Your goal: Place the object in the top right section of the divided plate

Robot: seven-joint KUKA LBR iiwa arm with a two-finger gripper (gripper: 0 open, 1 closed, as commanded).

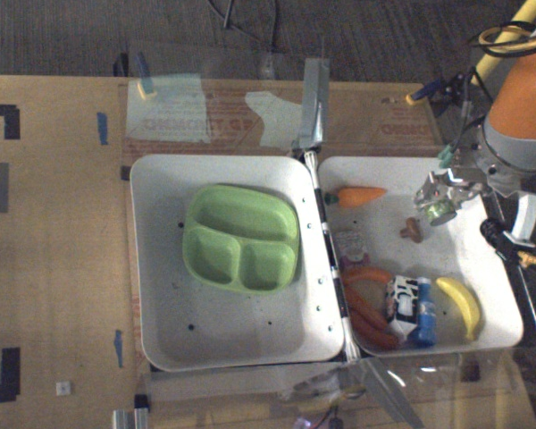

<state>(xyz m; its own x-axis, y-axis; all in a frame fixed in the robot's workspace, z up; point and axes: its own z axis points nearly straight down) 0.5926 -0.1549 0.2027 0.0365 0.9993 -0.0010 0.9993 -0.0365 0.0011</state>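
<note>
The gripper (439,199) sits over the right bin (505,329), near its far right corner, and a small pale green object (439,209) shows at its tip. The metal fingers are a glinting tangle against the white floor, so whether they are apart or closed on that object cannot be told, nor whether the object is lifted or resting on the bin. Its shape is too small and blurred to name.

The green divided plate (241,236) lies in the left bin (152,266), toward that bin's far side and slightly nearer its right edge. It has 3 sections: 1 long one along the far side and 2 smaller ones along the near side. All 3 show bare green.

In the right bin, an orange carrot (362,197) lies near the far left corner, by the divider between the 2 bins. A small brown piece (413,231) lies just below and left of the gripper, too small to identify. Along the near edge lie red sausages (368,315), partly tucked under a black-and-white and blue item (411,307) whose form is hard to read, and a yellow banana (460,305) near the right edge. A faint pale thing near the left wall is barely distinct from the bin.

The arm's orange band (523,105) is cut off by the picture's right edge.
</note>
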